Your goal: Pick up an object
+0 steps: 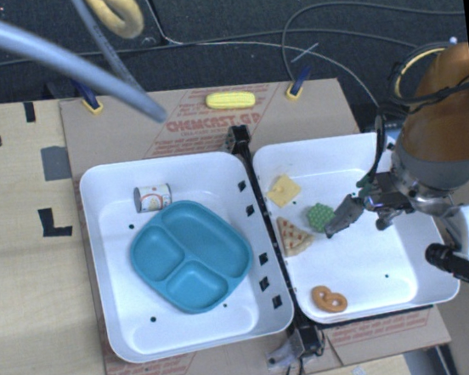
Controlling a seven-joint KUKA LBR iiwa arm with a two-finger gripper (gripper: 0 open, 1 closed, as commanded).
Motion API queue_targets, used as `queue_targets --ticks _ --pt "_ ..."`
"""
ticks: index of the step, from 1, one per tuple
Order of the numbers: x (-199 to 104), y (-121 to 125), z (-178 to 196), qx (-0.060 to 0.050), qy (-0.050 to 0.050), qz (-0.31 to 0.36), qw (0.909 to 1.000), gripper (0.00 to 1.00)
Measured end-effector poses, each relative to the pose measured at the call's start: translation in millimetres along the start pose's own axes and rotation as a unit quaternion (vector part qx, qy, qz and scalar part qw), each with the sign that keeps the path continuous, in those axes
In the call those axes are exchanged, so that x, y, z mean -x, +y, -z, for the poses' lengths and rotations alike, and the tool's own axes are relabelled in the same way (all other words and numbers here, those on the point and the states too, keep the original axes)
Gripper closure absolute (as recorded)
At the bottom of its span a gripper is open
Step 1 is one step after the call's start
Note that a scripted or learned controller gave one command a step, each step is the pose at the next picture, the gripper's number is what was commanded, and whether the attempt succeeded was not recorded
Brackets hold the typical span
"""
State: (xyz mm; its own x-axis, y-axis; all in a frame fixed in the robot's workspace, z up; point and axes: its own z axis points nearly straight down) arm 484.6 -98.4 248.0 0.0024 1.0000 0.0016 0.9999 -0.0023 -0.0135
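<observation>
Gripper [347, 213] hangs low over the right bin [402, 289], dark fingers spread apart, released, nothing between them; one fingertip [336, 227] sits just right of the green broccoli piece [320, 214], cannot tell if touching. Arm [441, 125] comes in from the right side of the right bin, orange band at the top. Inside the right bin: broccoli piece near the middle-left, yellow cheese slice [284, 190] above-left of it, pizza slice [292, 236] just below-left of it near the left wall, pretzel [328, 299] well below near the front wall. Left of the right bin, touching wall to wall, is the left bin [102, 191], holding a blue divided tray [190, 255] and a small can [152, 198] on its side behind the tray. A yellow corn cob [230, 100] lies on cardboard beyond both bins.
</observation>
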Motion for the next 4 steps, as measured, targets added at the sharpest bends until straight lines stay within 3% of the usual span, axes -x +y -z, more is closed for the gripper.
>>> queue_targets --ticks 1,2,4 --pt "0 2 6 0.006 -0.001 0.002 1.0 0.0" --pt "3 6 -56 0.004 -0.001 0.001 1.0 0.0" --pt "4 7 -145 0.004 0.0 0.001 1.0 0.0"
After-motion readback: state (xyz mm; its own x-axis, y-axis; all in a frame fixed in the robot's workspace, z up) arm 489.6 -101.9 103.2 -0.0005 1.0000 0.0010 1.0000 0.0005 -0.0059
